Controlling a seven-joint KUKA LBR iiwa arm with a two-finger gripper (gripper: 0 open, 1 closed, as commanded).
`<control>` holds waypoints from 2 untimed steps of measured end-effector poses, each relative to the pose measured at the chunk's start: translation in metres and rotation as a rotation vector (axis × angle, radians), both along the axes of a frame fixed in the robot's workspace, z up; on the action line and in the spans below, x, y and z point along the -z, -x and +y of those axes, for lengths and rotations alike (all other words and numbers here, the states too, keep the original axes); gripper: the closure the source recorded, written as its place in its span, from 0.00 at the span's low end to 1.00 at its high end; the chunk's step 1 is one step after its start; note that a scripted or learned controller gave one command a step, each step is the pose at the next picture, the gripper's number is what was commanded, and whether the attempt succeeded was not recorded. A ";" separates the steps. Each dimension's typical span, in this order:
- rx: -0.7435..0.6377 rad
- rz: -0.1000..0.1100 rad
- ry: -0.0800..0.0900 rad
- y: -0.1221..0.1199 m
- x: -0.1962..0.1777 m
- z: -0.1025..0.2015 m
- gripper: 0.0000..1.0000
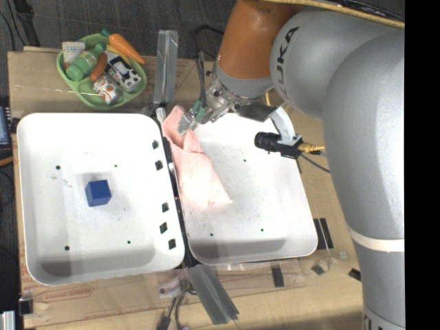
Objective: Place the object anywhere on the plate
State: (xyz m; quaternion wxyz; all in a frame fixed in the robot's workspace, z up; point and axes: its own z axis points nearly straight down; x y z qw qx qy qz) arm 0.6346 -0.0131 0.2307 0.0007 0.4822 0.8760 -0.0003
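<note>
The claw [194, 117] pinches the pink cloth [199, 167] hanging just below it; no plate appears, so placing looks undone.

**Grey KUKA Arm With Orange Band**

The arm [344, 115] was bulky, smooth and rounded, in matte silver-grey, with dark "KUKA" lettering partly visible on its casing. A broad orange band [247, 40] ringed it above the wrist. A pale seam line crossed its lower segment.
</note>
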 end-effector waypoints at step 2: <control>-0.809 0.000 0.001 -0.010 0.013 0.097 1.00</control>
